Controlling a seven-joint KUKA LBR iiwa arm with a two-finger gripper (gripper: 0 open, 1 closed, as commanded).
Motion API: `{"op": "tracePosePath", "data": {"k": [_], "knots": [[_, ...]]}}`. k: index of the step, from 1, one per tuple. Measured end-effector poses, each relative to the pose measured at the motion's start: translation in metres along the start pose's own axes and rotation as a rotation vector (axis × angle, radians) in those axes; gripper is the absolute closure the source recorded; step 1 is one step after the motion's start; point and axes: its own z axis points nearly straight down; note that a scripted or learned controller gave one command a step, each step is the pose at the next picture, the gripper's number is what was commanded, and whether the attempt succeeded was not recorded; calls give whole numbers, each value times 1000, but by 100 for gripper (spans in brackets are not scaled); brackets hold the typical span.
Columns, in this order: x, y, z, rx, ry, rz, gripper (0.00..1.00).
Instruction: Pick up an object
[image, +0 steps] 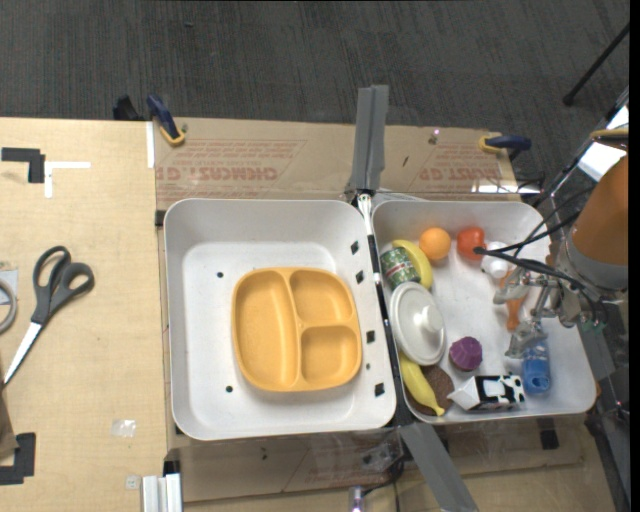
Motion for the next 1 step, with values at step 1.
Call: {"op": "tracePosePath", "data": {"k": [1], "knots": [[-2,1,-8,1,-1,-4,100]]}}
